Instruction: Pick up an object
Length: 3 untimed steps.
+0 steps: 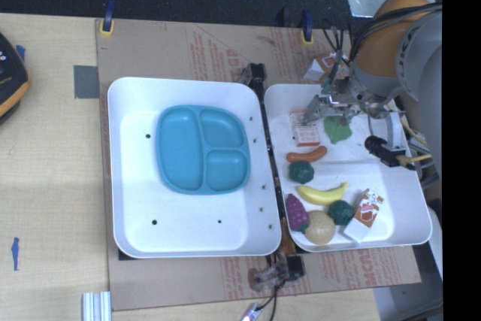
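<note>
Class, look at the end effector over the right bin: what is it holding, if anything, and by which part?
It cannot be told: the end effector sits right above a green item.

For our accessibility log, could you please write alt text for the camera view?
The arm's hand hovers over the right bin, above a green item among toy foods including a banana. The left bin holds a blue divided plate.
</note>
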Each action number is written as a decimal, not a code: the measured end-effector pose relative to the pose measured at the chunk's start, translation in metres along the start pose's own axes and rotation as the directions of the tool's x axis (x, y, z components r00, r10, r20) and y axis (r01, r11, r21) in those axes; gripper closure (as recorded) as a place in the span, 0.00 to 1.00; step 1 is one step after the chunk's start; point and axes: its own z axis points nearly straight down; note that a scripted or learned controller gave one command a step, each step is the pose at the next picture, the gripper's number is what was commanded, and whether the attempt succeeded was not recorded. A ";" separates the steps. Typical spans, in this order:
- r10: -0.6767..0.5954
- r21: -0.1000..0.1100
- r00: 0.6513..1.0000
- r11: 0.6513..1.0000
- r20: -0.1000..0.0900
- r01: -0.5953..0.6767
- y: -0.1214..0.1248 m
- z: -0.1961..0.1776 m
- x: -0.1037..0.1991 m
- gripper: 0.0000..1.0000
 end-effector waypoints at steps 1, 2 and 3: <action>0.000 0.001 1.000 1.000 -0.001 0.000 0.000 0.000 0.021 0.00; 0.000 0.003 1.000 1.000 -0.001 0.000 0.000 0.000 0.034 0.00; 0.002 0.001 1.000 1.000 -0.003 -0.002 0.000 0.000 0.032 0.00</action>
